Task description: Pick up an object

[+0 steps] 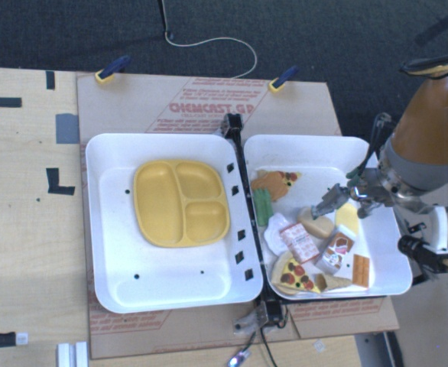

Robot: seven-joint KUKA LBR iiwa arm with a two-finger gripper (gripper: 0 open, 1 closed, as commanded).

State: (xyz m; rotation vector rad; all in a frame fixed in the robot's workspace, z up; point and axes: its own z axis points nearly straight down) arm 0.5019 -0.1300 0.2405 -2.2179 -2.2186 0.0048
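Toy food items (316, 251) lie heaped in the right bin (377, 285), within the arm's reach. Just beyond the pizza slice (297, 275), the hand (345, 201) hovers over the pile, fingers spread, holding nothing. Left of the pile, the yellow tray (182, 202) sits apart.

The grey arm (426, 140) with its orange band is reaching in from the right, wrist tilting down and leftward. The gripper (345, 199) is hanging low on the right side, its dark fingers (328, 199) spreading apart with nothing between them.
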